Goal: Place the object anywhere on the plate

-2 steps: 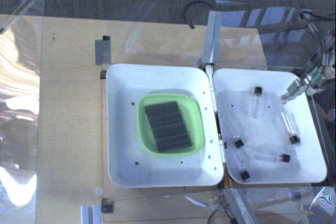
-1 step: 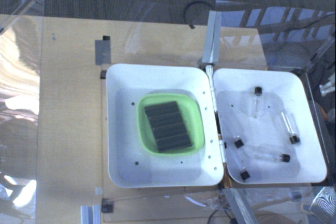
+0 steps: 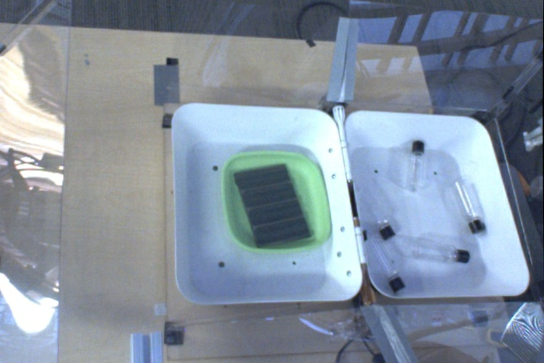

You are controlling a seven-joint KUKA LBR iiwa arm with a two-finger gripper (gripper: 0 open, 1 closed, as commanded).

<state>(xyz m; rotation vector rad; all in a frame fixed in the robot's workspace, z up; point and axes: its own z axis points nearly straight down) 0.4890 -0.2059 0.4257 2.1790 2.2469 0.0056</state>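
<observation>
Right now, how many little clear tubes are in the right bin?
4, possibly 5: top vial, right vial, lower-right vial, bottom-left vial; a second cap may mark another.

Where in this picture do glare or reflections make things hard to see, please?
In the camera view, bright glare washes out the bench's left edge, and pale streaky reflections cross the top right corner beyond the right bin. The clear vials in that bin nearly vanish against the white, with mainly their black caps visible. The green plate and dark block read clearly.
</observation>
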